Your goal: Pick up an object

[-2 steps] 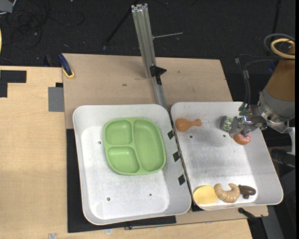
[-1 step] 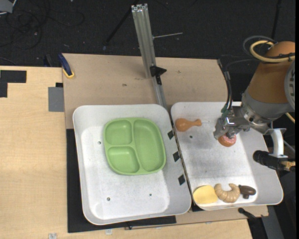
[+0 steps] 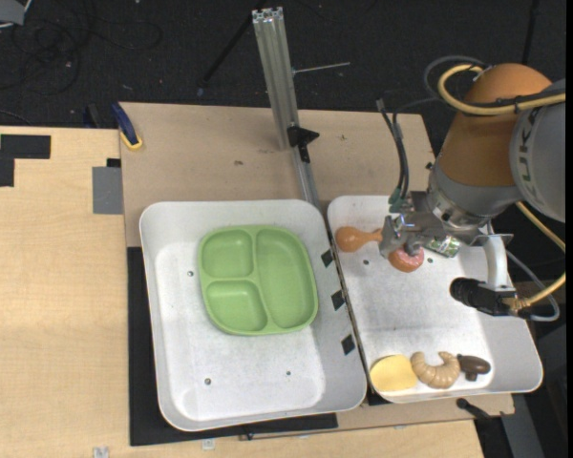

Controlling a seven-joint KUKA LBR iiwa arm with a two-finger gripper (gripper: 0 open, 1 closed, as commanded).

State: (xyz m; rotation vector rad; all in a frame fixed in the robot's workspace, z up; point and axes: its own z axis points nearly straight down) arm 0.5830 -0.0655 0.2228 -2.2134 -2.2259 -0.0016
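While the gripper (image 3: 406, 239) hangs over the right bin's (image 3: 516, 375) far edge, its grip state cannot be told; a pink object (image 3: 408, 260) sits directly beneath. Descend vertically, close, then lift slowly.

A tan wooden bench (image 3: 220, 151) carries two shallow white bins side by side on a black mat (image 3: 134, 351). The left bin (image 3: 172, 380) sits just left of the right bin (image 3: 516, 361), their inner rims meeting at a row of small black clips (image 3: 336, 299). Behind the left bin, an upright aluminium post (image 3: 277, 74) rises from the bench, braced by a black bracket (image 3: 301, 138). Further left of that post, near the bench's back corner, lies a small blue and yellow tool (image 3: 127, 129). A lighter wooden surface (image 3: 48, 284) adjoins the bench to the left of the left bin.
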